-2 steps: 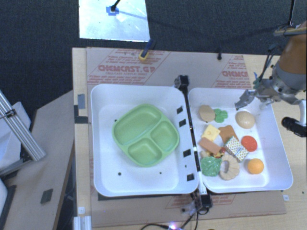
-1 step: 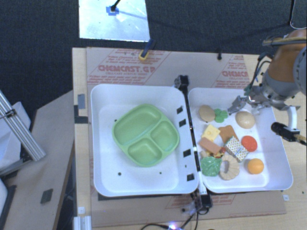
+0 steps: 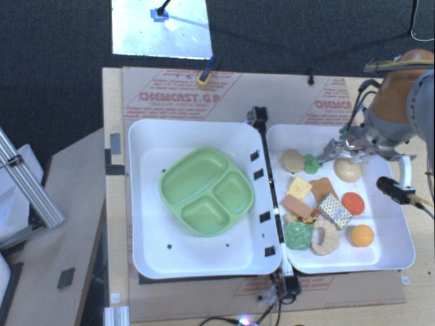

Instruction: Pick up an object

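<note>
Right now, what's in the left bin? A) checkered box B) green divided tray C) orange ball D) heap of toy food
B: the green divided tray lies alone in the left bin, while the orange ball, checkered box and the other small items sit in the right bin.

White bins: two, left (image 3: 146,202) and right (image 3: 394,250)
Green divided plates: one (image 3: 206,191)
Orange balls: one (image 3: 361,236)
Red rounds: one (image 3: 353,203)
</note>
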{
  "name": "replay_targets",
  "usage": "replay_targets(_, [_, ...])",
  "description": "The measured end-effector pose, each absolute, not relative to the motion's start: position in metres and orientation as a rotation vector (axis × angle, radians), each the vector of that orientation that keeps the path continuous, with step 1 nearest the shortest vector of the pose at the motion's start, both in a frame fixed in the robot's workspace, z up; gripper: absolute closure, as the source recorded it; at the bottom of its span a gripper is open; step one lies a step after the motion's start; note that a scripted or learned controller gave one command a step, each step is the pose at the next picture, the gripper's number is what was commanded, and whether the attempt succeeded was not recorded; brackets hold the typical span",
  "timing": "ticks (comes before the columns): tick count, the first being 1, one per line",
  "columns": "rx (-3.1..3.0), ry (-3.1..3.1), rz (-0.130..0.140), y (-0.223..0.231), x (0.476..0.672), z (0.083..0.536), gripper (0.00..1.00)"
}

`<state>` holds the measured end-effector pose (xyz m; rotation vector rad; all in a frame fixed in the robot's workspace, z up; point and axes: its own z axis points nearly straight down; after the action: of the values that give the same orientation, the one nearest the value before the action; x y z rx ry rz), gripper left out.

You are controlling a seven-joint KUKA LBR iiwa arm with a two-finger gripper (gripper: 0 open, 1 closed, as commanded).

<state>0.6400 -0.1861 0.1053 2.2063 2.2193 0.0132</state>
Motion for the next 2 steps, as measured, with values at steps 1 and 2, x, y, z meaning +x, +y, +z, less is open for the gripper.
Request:
replay_targets(1, [2.2,2.218,0.012,-0.187,0.64,0.114,1.0])
replay_targets(2, [2.216,2.223,0.003,-0.196,0.639,0.171,1.0])
